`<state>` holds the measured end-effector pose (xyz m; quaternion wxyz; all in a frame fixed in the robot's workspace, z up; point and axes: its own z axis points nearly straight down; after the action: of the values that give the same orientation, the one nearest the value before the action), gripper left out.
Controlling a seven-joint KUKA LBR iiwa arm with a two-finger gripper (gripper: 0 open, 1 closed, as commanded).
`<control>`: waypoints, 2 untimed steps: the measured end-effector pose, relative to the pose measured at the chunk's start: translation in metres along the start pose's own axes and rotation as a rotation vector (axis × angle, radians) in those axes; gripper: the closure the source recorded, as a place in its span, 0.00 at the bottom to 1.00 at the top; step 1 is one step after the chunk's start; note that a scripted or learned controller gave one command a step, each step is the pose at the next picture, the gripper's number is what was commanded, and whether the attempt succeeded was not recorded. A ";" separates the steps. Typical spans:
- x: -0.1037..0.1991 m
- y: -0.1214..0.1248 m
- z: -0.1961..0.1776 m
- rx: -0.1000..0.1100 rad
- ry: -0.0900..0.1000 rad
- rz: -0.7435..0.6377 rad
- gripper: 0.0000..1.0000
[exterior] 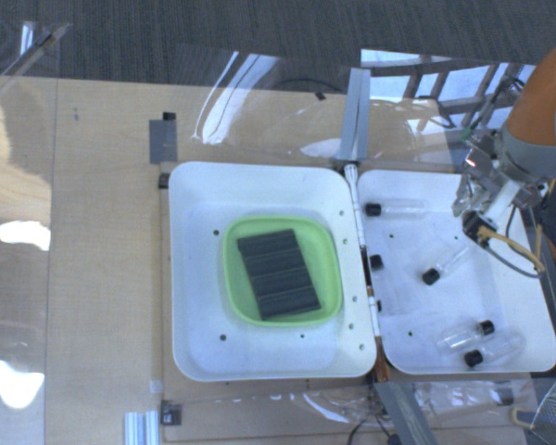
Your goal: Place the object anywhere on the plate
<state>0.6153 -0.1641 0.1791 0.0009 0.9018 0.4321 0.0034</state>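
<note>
A dark grey ribbed block (278, 273) is found lying flat at the middle of the green plate (233, 276), slightly skewed to the plate's edges. The plate is seated in the left white bin (193, 248). To the right of the plate, the right white bin (514, 295) is seen to hold several clear vials with black caps: one vial (400, 209) up and to the right of the plate, one (445, 265) level with the plate, and a pair (473, 341) farthest from it at lower right. The gripper (470, 202) is positioned well to the right of the plate, over the right bin's far corner. Nothing is seen held in it; whether the claw is spread or pressed together cannot be told.
</note>
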 end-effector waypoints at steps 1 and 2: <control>-0.019 -0.098 0.070 0.005 -0.004 -0.121 1.00; 0.052 -0.186 -0.006 0.002 -0.002 0.062 1.00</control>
<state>0.5029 -0.0065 0.1844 0.0003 0.9148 0.4038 0.0023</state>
